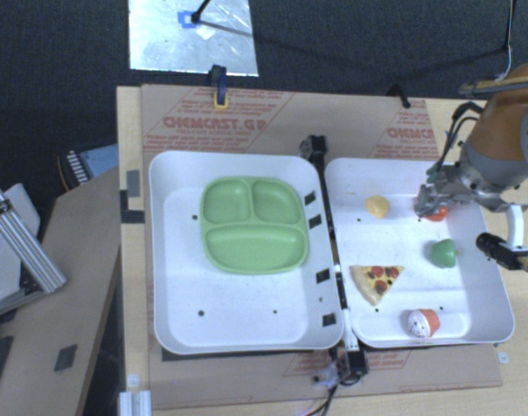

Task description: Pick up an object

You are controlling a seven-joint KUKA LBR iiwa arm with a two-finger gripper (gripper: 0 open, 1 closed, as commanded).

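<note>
divided plate (253, 225) in left bin (172, 319) — pizza slice (375, 280) in right bin (493, 319)

Dark carpet (55, 59) surrounds the bench (129, 128) (tan-topped).

The light is bright and even. The white bins (246, 336) glow, shadows are soft, and the picture looks a little fuzzy.

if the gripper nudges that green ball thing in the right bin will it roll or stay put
The green ball looks rounded and smooth, so a nudge would probably send it rolling across the flat floor of the right bin. Its smoothness suggests it may slip out of a two-finger pinch unless gripped squarely. It looks like a small toy, so likely light.
</note>
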